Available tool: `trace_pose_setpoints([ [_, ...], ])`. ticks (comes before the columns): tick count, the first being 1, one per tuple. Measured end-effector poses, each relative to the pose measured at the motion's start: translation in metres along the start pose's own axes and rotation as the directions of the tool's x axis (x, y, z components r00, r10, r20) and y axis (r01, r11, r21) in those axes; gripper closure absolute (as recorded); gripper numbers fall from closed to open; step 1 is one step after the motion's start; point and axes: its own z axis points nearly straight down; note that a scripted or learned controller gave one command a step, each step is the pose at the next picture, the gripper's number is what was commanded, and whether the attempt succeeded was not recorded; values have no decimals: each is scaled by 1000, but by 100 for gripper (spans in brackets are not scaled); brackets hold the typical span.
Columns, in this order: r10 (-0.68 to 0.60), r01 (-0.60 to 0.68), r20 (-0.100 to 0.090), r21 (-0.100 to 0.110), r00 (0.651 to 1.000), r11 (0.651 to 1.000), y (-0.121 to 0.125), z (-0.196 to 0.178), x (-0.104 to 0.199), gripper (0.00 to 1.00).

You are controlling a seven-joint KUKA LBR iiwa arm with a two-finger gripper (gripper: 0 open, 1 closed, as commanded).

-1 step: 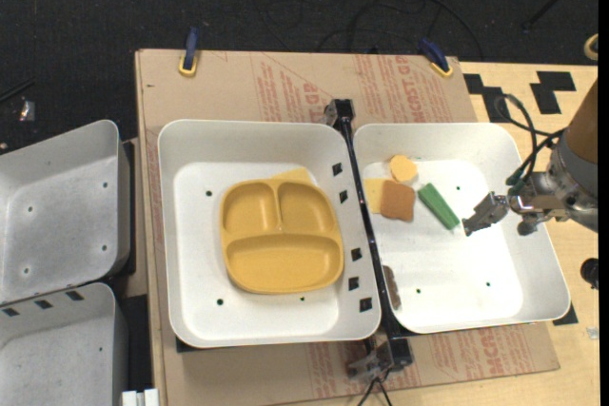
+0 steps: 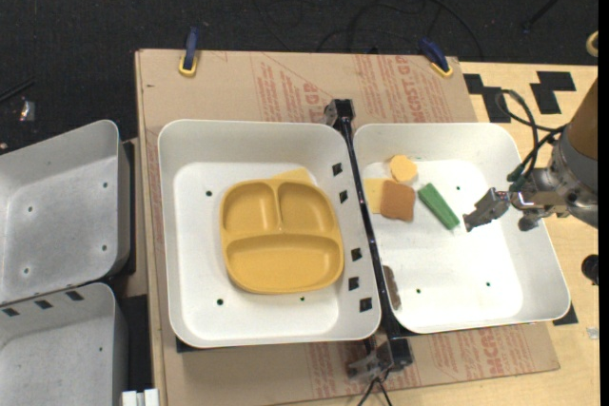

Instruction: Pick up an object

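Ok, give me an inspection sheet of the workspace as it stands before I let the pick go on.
Surface: cardboard-topped bench bearing two white bins, left bin and right bin, side by side.
Job's things: in the right bin, green block, brown block, round orange piece, clustered near the divider.
Clutter: yellow divided tray in the left bin.
Grippers: gripper over the right bin, just right of the green block; nothing seen between its fingers.
Cables: black cables on the floor beyond the bench; more beside the arm.
Surroundings: dark floor, two clamps on the bench's far edge, spare white bins to the left.
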Motion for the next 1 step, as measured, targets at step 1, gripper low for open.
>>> trace_pose_setpoints([
  [1,2,-2,-1,3,1000,1000,2,44,4,0],
])
